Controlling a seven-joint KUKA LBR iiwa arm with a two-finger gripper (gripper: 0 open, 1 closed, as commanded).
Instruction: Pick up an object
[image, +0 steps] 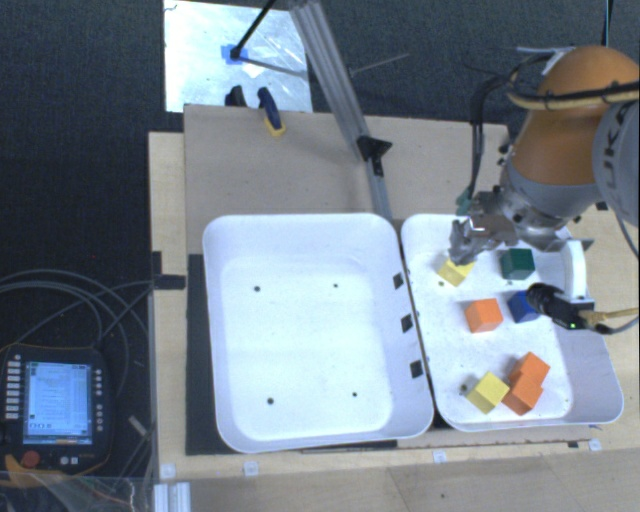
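End effector (463, 245) low over right bin (590, 400), far-left corner, just above small yellow block (454, 272). Finger spread: cannot tell. Green block (517, 263), blue block (522, 306), orange block (483, 315) near.

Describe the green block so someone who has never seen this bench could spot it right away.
Look at the right bin, the one with all the blocks. Near its far edge, just right of the gripper, sits the green block. It is the only green one; its neighbours are a blue block, orange and yellow.
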